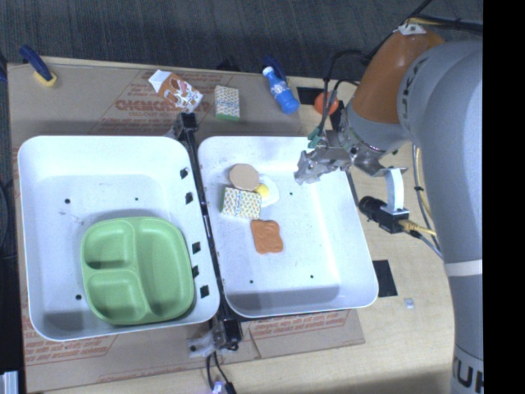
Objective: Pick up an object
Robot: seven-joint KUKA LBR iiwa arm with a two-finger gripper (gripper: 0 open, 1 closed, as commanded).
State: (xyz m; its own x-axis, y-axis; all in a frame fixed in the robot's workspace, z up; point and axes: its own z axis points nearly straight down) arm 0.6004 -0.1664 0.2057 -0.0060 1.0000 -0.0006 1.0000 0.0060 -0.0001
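Toast (267, 237) lies in right bin (328, 257); arm's jaws (310, 171) hover above, state unclear

Arm (443, 138) cut off at right and bottom edges.

In the right bin (328, 245) lie a round brown cookie (243, 176), a fried egg (265, 192), a dotted yellow-green block (240, 203) and an orange toast (267, 236), close together.

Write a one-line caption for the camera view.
Grey arm's gripper hovers in right white bin near orange toy slice; green divided tray in left bin.
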